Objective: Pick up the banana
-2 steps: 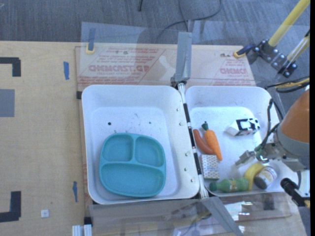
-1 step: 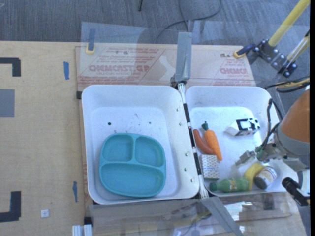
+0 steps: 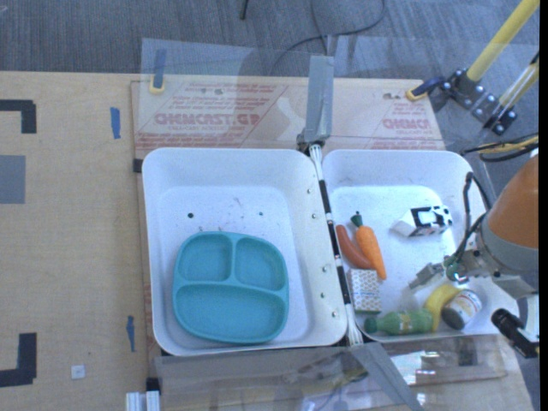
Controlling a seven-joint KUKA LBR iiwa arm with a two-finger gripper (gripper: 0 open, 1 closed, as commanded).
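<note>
Reaching in from the right, the grey arm [image 3: 518, 229] with its orange band hung over the right bin [image 3: 377, 165], its tool [image 3: 449, 272] low above the bin's near right corner. Whether the tool was open or closed could not be told, since its tips were blurred against the clutter below. The banana [image 3: 440, 299], a short yellow shape, lay on the bin floor just below the tool, close to it or perhaps touching; nothing showed it lifted. A small jar with a dark lid [image 3: 463, 308] lay just beside the banana on its right, and a green bottle [image 3: 401, 322] lay on its side along the near wall, to the banana's left. Two carrots [image 3: 364, 247] lay side by side near the bin's left wall, with a small speckled packet [image 3: 366, 290] just below them. A white and black object [image 3: 422, 221] sat farther back, apart from the rest. The left bin [image 3: 171, 178] held a teal divided plate [image 3: 230, 288]. Both bins rested on the wooden tabletop [image 3: 60, 255].
</note>
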